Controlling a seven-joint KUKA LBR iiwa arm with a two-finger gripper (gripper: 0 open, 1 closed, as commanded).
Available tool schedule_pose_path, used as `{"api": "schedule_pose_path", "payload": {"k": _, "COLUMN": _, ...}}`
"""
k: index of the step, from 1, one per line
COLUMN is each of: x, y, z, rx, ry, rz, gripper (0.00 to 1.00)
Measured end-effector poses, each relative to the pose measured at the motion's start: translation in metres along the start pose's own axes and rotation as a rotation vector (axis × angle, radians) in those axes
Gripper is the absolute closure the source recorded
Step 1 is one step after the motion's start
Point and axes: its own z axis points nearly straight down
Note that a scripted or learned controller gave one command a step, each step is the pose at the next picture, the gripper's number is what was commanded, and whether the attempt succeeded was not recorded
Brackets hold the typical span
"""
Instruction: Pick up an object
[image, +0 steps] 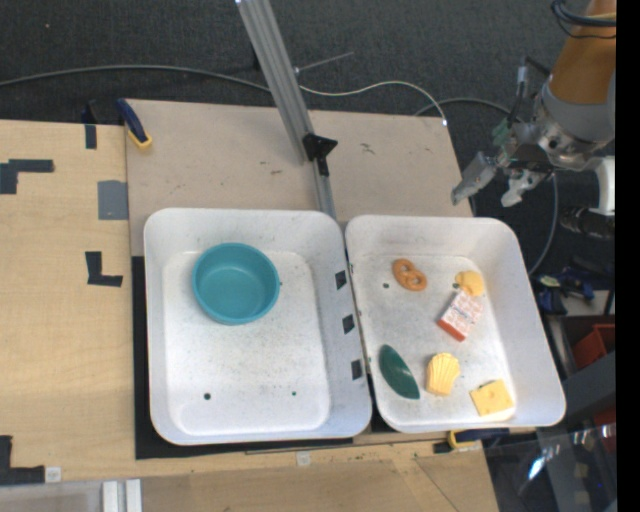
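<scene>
While end effector (497, 177) hangs spread and empty past the right bin's (520, 245) far rim | nearest pick, pretzel (408, 274), lies below and left of it in view | box (460, 316) further below, long axis slanted | descent into bin needed

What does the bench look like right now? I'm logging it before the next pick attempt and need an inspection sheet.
Surface: two white bins side by side, left bin and right bin, on a wooden bench.
Job's things: right bin holds a pretzel, red-and-white box, green leaf-shaped piece, yellow shell, yellow block, small yellow item.
Clutter: teal bowl in left bin.
Grippers: tool above the bench, beyond the right bin's far corner, holding nothing.
Cables: thin cable behind the bench.
Surroundings: slanted metal pole.
</scene>
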Motion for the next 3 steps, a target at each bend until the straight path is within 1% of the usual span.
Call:
{"api": "schedule_pose_path", "payload": {"k": 1, "x": 0.0, "y": 0.0, "z": 0.0, "rx": 0.0, "ry": 0.0, "rz": 0.001, "gripper": 0.0}}
{"api": "schedule_pose_path", "payload": {"k": 2, "x": 0.005, "y": -0.009, "z": 0.048, "rx": 0.005, "ry": 0.001, "rz": 0.001, "gripper": 0.0}}
{"api": "schedule_pose_path", "payload": {"k": 3, "x": 0.0, "y": -0.004, "z": 0.096, "rx": 0.004, "ry": 0.0, "rz": 0.001, "gripper": 0.0}}
